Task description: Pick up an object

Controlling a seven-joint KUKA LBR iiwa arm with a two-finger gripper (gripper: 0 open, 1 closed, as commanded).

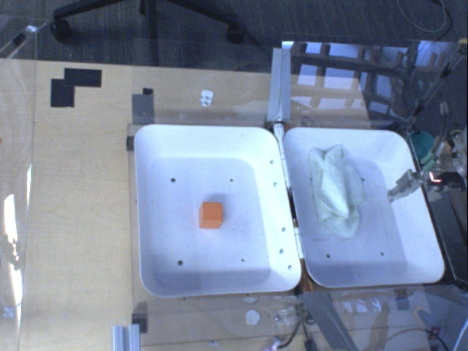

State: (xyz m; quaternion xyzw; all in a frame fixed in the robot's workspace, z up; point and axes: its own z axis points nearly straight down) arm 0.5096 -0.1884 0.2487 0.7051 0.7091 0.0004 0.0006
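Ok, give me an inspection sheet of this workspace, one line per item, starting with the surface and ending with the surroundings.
Surface: light wooden bench bearing two shallow white bins side by side, the left bin and the right bin.
Job's things: an orange cube near the middle of the left bin; a crumpled pale cloth in the right bin.
Clutter: black tape patches on the bench's far left corner; a small white item behind the left bin, too small to identify.
Grippers: the gripper sits at the right bin's right side, apart from the cloth; its state cannot be judged.
Cables: a thin cable loop on the floor at upper right.
Surroundings: dark carpet with a black chair base.
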